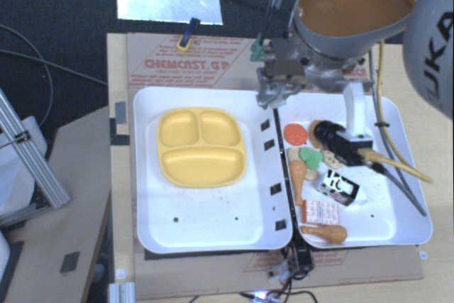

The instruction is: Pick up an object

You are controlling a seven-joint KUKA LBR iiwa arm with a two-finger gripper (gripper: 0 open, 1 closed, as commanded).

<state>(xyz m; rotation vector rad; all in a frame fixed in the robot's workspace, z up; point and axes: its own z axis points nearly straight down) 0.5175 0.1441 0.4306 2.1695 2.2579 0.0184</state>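
The gripper (273, 97) hangs at the upper centre of the frame, over the bins' shared top edge; whether it grips anything cannot be told. The objects (323, 174) lie clustered below and right of it, in the right bin (397, 223); a yellow tray (201, 146) sits in the left bin (145, 223).

Bright even light, soft focus, glaring bins (213, 230)

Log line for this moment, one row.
hand: above bins' shared wall, far end | grasp: none seen | yellow plate: left bin | small items: right bin
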